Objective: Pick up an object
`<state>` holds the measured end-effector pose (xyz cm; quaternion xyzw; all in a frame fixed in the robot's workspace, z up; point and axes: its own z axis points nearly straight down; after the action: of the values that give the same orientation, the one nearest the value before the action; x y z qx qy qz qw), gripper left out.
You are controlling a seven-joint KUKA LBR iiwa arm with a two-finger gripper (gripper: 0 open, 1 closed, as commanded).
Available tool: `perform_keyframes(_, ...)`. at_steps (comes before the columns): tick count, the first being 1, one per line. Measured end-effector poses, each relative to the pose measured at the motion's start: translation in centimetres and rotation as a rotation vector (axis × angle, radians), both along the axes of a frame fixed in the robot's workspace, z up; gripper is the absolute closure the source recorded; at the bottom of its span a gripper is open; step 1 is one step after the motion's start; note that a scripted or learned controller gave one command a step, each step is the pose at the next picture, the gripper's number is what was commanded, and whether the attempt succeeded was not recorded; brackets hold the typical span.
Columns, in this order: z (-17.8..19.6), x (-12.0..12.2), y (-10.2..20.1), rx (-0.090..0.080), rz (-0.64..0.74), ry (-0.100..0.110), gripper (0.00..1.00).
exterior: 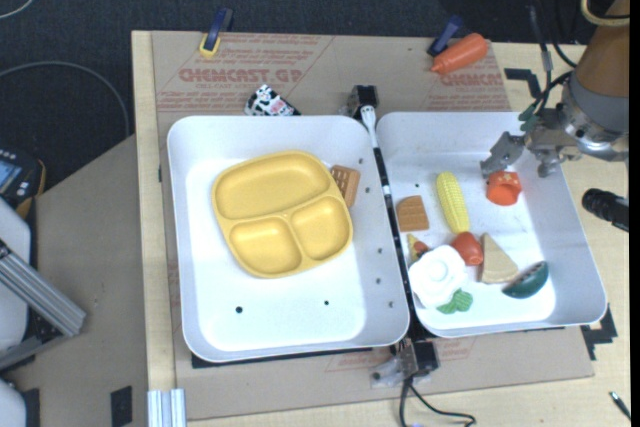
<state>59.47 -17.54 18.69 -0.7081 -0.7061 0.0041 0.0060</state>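
The bench [150,115] held two white bins side by side. The left bin [290,315] had a big yellow plate [280,213] with three parts, and a small waffle piece [346,182] touched the plate's right edge. The right bin [560,245] held toy food: a corn cob [453,201], a toast slice [411,213], a fried egg [436,276], a sandwich wedge [497,260] and a red tomato [504,188]. The grey arm [600,95] came in from the right and leaned over the right bin's top corner. Its gripper [525,147] hung just above the tomato. I could not tell how the claw stood. The tomato was in the bin, near the gripper.
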Motion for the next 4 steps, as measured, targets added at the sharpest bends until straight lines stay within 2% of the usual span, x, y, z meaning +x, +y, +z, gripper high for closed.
perform_keyframes(1, 0.9, 0.3, 0.0, -0.003, 0.003, -0.015, 0.0)
perform_keyframes(2, -4.1, 0.3, -0.9, -0.001, 0.002, -0.008, 0.0)
perform_keyframes(3, -9.9, 1.1, -0.6, -0.002, 0.005, -0.011, 0.0)
perform_keyframes(4, -9.8, 1.3, -0.7, -0.005, 0.004, -0.019, 0.0)
